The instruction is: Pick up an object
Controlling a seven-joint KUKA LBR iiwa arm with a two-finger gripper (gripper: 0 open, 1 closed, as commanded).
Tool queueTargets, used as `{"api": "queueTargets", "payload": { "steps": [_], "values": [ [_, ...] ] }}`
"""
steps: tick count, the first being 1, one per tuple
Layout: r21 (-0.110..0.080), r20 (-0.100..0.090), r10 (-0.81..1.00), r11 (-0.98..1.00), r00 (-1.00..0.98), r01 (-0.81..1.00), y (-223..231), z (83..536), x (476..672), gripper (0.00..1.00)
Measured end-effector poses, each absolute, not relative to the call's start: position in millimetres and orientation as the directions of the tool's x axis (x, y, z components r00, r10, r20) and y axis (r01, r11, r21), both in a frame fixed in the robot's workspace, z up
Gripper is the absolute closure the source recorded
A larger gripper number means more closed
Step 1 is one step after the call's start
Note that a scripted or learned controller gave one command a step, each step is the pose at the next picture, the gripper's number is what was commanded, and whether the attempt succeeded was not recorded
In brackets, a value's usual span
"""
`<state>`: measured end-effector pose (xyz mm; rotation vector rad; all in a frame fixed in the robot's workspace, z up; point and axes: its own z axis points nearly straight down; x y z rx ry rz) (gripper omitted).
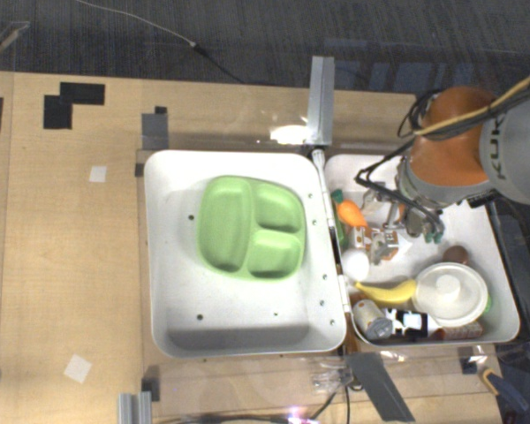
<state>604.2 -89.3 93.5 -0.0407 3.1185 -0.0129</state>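
Glossy green plastic tray (251,226) (smooth) in a matt white bin (172,263) on wood bench (62,263).

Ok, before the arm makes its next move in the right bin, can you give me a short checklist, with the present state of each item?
1. Gripper is above the right bin: ok, it sits low over the bin's left part.
2. An object is between the fingers: cannot tell, the wrist hides the tips.
3. Targets are near: ok, the carrot and a white egg-like object lie beside the gripper.
4. Banana is free to lift: not ok, its right end touches the white bowl.
5. Room around the gripper: not ok, objects crowd the bin's lower half.
6. Left bin has a drop place: ok, the green divided plate lies open.
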Motion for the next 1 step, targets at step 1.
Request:
{"api": "queueTargets", "payload": {
  "steps": [1],
  "values": [
    [0.001, -0.020, 0.149, 0.989, -0.989, 0.149, -96.7, 91.7, 539.5, 0.00]
  ]
}}
